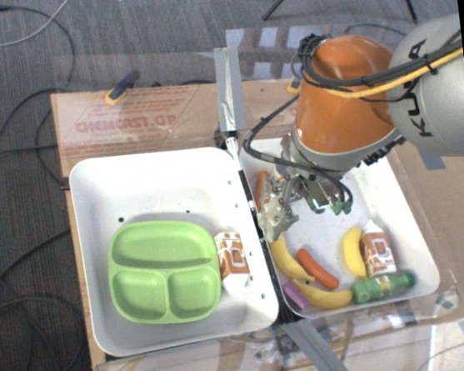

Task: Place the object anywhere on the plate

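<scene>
Over the right bin (406, 201), the gripper (278, 208) hangs low near the left wall, its metal fingers seemingly parted with nothing clearly between them, so the pick looks undone. Glossy toy food lies below it: curved yellow bananas (311, 284), an orange sausage (318, 268), a green bottle (383, 286). Across in the left bin (113, 174), the matte green three-part plate (163, 270) carries nothing; a small brown-and-white carton (234, 260) lies touching its right edge.
</scene>
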Robot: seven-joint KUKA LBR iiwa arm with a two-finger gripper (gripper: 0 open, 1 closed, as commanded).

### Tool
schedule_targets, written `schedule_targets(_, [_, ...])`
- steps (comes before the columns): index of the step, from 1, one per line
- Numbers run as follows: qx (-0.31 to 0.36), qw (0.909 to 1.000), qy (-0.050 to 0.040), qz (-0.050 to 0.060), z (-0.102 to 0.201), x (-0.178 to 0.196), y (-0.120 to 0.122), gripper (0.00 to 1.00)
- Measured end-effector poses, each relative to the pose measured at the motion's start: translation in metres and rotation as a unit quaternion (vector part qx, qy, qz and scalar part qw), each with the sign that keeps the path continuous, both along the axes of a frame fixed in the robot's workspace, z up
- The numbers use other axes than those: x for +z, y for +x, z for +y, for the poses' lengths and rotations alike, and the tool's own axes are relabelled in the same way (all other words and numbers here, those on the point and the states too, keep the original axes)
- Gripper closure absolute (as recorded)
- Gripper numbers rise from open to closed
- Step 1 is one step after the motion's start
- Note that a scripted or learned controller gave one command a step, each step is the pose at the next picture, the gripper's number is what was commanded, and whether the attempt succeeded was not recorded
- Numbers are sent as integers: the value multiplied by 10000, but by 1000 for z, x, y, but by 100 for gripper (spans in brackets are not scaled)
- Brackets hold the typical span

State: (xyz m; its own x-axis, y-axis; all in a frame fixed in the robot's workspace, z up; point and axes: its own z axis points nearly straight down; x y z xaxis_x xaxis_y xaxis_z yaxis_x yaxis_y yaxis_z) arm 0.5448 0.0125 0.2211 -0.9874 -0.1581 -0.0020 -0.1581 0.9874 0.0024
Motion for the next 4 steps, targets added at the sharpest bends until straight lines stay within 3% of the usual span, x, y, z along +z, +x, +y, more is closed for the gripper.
schedule_targets(1, [-528,9986,-2,-1,15,-9,20,100])
schedule_targets(2, [475,9989,-17,-5,-58,-14,29,100])
schedule_targets(3, [476,9989,-17,-5,-58,-14,29,0])
schedule_targets(4, [684,9977,-4,12,16,-37,-35,0])
